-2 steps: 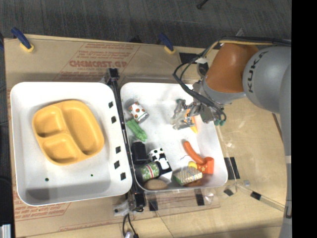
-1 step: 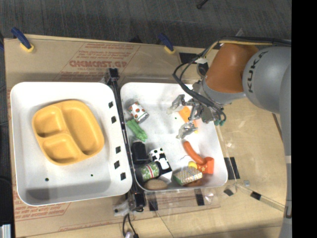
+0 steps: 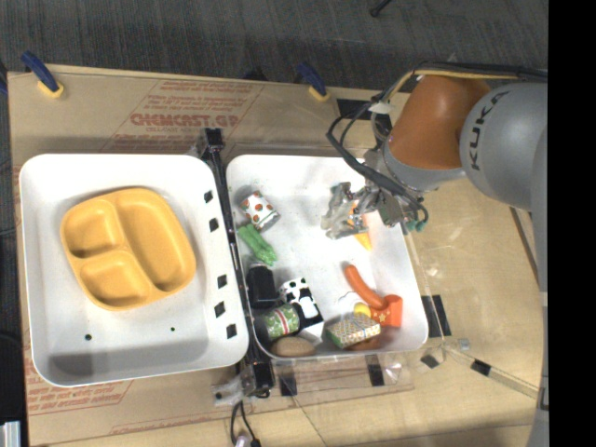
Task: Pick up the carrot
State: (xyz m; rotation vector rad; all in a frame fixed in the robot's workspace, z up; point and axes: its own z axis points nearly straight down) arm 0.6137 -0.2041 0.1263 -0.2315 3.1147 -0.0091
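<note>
The carrot [image 3: 364, 288] is a slim orange piece lying at a slant near the right wall of the right bin [image 3: 307, 180], with its lower end against an orange-red block [image 3: 390, 311]. My gripper [image 3: 343, 211] hangs over the upper right part of that bin, above and a little left of the carrot and apart from it. A small yellow-orange piece [image 3: 362, 240] lies just below the gripper. I see nothing held in the gripper.
The right bin also holds a red-and-white can [image 3: 258, 210], a green piece [image 3: 256, 246], a black object [image 3: 261, 287], a black-and-white toy [image 3: 300, 297], a green can [image 3: 279, 321] and a yellow netted item [image 3: 352, 332]. A yellow divided plate [image 3: 128, 247] lies in the left bin [image 3: 56, 343].
</note>
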